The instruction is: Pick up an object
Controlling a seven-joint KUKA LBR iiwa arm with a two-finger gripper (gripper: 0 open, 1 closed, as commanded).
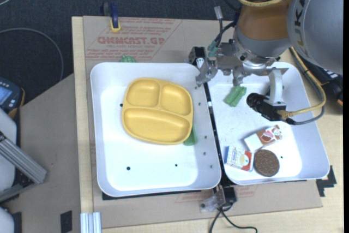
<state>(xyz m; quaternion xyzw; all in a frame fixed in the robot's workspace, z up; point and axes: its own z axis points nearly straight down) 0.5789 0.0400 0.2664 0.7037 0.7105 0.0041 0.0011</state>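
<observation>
On the left we see the left bin (109,166), which holds a yellow divided plate (158,111) lying flat, with a green object (190,137) poking out from under the plate's right edge. Moving right, we come to the seam where the two bins meet, and then the right bin (311,155). Near its upper left lies a small green block (235,96), tilted, right below the claw (238,77), which hangs from the grey arm (319,13) with its orange band. We cannot tell whether the claw is wide or narrow, as the wrist hides much of it, and we see nothing held in it. Lower in the right bin sit a small printed packet (238,158), a brown round disc (266,162) touching it, and a white and red packet (264,136) just above the disc.

We judge that the approach is in hand: the claw stands over the green block but the grasp is not yet made. The next move, as we read it, calls for a descent square over the block, with the claw turned to match its tilt, and care near the bin's wall beside it
</observation>
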